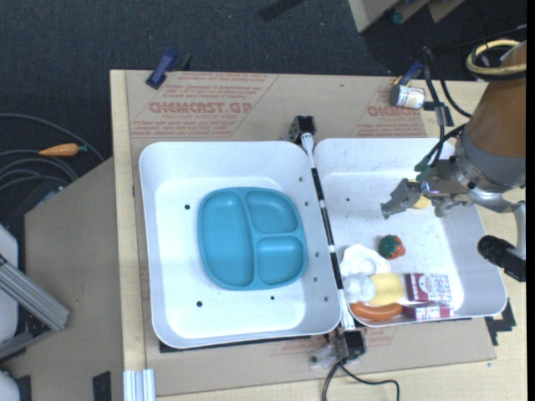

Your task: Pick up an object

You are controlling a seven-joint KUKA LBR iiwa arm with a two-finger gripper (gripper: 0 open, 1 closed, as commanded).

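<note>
Two shallow white bins sit side by side on the bench, which is covered with brown printed board. The left bin holds one thing: a blue divided plate with three compartments, lying flat near the bin's middle.

The right bin holds a small cluster along its near edge. There is one small red ball with a green top, standing alone just above the rest. Below it lie one white crumpled piece, one yellow item touching it, one orange sausage-shaped item along the bin's rim, and one dark red and white carton lying flat to their right. These four press close together.

The single arm reaches in from the right, and its pincer hangs over the upper part of the right bin, well apart from the cluster. Its two fingers are spread, one dark finger pointing left, and nothing sits between them. A bit of yellow shows beside the wrist, too blurred to name.

Outside the bins, one orange carrot-like thing lies on the dark floor at left.
</note>
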